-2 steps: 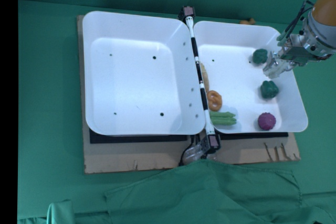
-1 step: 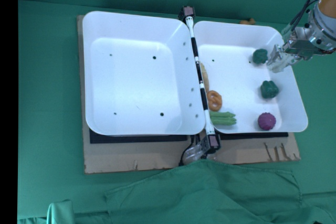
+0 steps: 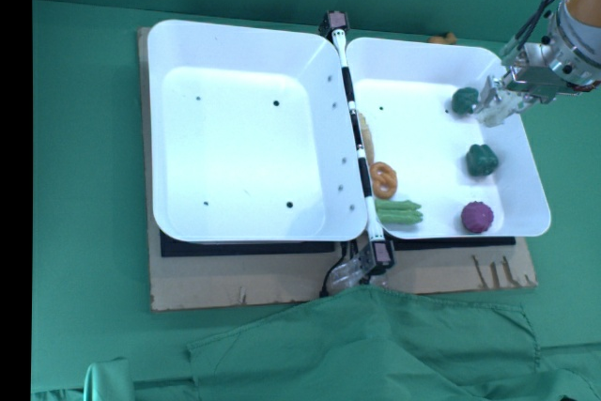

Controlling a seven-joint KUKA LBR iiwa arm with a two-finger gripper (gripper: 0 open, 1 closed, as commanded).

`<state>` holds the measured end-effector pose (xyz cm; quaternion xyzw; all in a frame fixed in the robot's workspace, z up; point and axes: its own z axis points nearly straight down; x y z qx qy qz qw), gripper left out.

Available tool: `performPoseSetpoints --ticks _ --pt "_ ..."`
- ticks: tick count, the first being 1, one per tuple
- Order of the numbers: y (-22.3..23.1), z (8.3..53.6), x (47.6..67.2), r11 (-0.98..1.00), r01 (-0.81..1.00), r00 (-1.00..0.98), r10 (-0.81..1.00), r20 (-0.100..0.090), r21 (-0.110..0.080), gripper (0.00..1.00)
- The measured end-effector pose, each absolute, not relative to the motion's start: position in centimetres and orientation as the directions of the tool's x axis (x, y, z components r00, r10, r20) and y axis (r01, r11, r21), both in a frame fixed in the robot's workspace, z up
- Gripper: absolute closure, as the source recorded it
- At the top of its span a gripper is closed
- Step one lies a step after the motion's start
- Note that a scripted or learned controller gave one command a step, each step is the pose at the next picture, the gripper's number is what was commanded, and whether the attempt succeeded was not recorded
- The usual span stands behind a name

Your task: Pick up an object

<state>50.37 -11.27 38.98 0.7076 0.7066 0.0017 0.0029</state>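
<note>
The tool hangs just right of the dark green ball at the far right of the right bin, grip state unclear, so I judge it should centre over the ball before closing.

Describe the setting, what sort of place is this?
Likely a lab grasping testbed: two shallow white plastic bins on a green-draped bench, small toy foods like a purple ball, and a grey arm's gripper.
</note>
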Motion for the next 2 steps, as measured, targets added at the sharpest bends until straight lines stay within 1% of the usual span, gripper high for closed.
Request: performPoseSetpoints --ticks 1,2 --pt "-17.5 46.9 48.8 -0.009 1.000 0.009 1.000 -0.007 0.014 1.00" --pt "-18.8 44.1 48.7 -0.006 1.000 0.006 1.000 -0.002 0.001 1.00"
